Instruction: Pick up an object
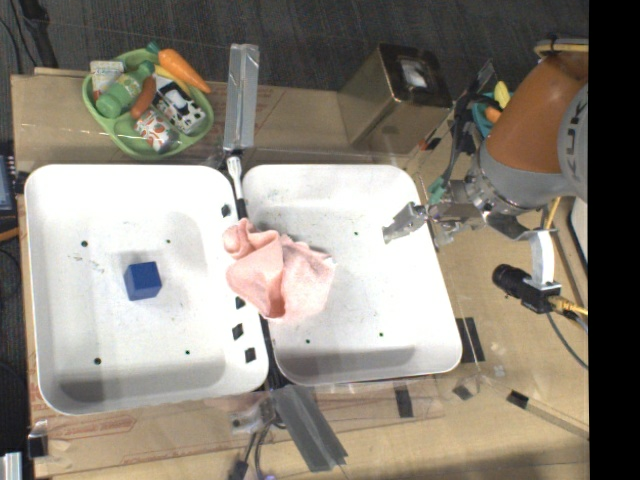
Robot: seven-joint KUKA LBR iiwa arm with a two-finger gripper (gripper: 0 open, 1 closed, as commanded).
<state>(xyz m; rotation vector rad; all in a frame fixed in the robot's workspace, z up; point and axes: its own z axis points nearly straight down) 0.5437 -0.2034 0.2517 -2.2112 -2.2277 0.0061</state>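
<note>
**Pink cloth draped over the divider, gripper off to the right**

The pink cloth lies crumpled at the left side of the right bin, its upper left corner lapping onto the rims where the two bins meet. Its long axis runs roughly from that upper-left corner down and rightward to the bulkier folds, so it points diagonally into the bin. In the left bin a small blue cube sits alone, well apart from the cloth.

The gripper hovers over the right bin's right edge, well apart from both objects and holding nothing; whether its fingers are spread I cannot tell.

Risks, as I judge them: a descent onto the cloth's thin edge may pinch a single fold that slips free, and a grasp near the rims could strike the divider. The cube, being small, could be nudged aside by a slightly off-centre closure.

Beyond the bins sits a green bowl of toy food.
</note>
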